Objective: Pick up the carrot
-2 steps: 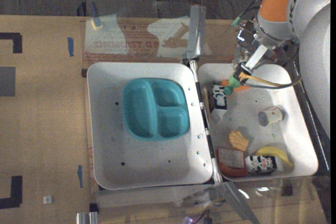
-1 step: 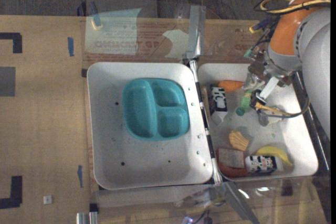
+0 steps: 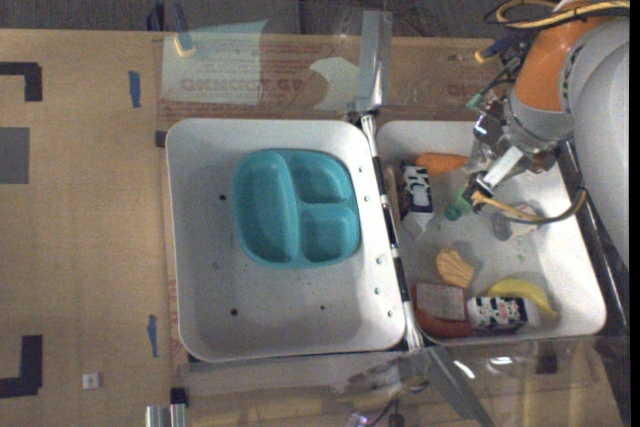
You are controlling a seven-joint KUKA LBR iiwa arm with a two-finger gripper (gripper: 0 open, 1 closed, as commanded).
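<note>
The gripper [image 3: 478, 187] hangs low over the right bin [image 3: 560, 255], tilted toward its upper-middle area. Finger spread cannot be judged from this angle, and nothing is seen between them. The carrot [image 3: 441, 161] lies just up and left of the fingertips, against the bin's far wall, apparently free. A small green item [image 3: 456, 209] sits just beside the tip, possibly touching. A milk carton [image 3: 416, 189] lies further left. The teal tray [image 3: 296, 206] rests in the left bin [image 3: 200, 295], well apart.
</note>
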